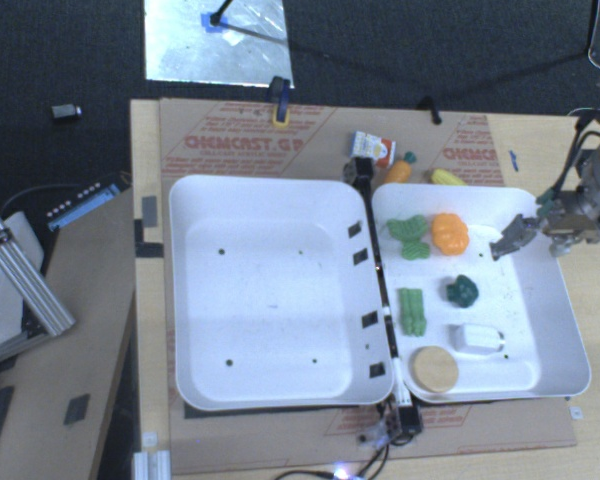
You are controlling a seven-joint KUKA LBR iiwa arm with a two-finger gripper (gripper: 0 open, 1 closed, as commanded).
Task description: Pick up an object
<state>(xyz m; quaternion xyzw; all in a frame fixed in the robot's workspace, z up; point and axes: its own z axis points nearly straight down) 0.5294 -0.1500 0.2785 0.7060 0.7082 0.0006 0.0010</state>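
The claw hangs over the right bin near its right rim, and whether it is spread or closed cannot be told; nothing shows in it. The orange object lies nearest, just to its left in this view, with the dark green object below that, both loose on the bin floor.

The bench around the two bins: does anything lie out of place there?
Yes. A carrot, a yellow piece and a small white packet lie on the cardboard behind the right bin, outside it, while the other items lie inside that bin.
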